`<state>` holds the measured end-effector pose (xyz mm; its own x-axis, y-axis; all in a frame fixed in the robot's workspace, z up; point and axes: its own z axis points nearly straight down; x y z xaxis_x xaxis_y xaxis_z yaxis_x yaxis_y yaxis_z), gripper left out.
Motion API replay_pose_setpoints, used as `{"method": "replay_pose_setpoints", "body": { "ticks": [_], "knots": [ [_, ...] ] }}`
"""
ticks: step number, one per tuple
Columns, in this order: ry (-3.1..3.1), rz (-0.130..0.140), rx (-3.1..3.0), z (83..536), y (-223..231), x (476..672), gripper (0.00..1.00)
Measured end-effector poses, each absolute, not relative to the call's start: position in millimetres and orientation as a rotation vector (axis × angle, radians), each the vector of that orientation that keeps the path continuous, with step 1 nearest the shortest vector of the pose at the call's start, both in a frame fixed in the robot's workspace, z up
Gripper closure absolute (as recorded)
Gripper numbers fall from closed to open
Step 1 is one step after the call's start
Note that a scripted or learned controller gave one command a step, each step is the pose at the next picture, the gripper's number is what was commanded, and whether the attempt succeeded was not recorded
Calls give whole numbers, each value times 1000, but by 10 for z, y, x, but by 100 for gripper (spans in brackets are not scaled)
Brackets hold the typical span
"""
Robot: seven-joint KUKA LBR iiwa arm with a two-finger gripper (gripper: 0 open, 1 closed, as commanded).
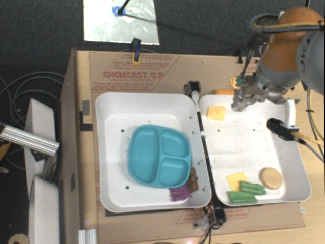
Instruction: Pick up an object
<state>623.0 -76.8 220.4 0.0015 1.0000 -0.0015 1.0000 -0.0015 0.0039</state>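
Note:
My gripper [240, 104] hangs over the back of the right bin [299, 187], just right of a yellow cheese-like wedge [217, 113]. An orange piece [223, 91] lies on the bin's back rim, behind the wedge. At the bin's front lie a flat yellow slice [236, 179], two green bean-like pieces [246, 192] and a round tan biscuit [270, 177]. I see nothing between the gripper and the bin floor.
The left bin [109, 136] holds a blue divided plate [159, 156], with a purple scrap [179, 192] and a brown piece [193, 182] at its front right. The divider [201, 136] between the bins runs just left of the wedge. Cardboard lies under both bins.

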Motion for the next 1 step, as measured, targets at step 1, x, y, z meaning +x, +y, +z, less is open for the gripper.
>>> {"method": "replay_pose_setpoints", "body": {
  "ticks": [1],
  "knots": [
    [2226,4,2213,2022,-690,6702,100]
  ]
}}
